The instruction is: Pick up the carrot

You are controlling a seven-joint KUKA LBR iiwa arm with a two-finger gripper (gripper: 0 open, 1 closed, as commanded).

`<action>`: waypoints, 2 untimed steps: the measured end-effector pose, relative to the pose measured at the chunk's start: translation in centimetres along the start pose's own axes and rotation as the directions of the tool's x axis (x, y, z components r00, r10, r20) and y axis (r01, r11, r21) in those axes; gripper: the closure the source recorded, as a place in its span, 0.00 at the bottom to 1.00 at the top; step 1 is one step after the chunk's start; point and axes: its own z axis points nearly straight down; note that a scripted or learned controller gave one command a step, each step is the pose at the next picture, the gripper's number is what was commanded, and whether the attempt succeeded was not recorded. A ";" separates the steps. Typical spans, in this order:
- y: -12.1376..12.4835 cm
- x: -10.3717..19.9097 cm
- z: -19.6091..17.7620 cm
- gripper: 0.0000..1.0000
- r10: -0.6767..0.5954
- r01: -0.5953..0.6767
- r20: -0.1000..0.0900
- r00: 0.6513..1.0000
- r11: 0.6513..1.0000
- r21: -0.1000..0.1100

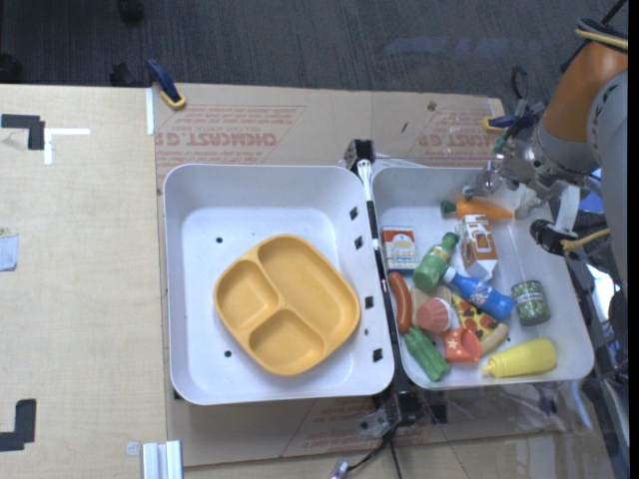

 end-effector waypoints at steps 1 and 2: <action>-0.3 -0.1 0.7 0.00 0.162 -0.162 -0.001 0.987 0.987 0.018; -1.2 0.0 1.4 0.00 0.768 -0.769 0.031 0.639 0.639 0.015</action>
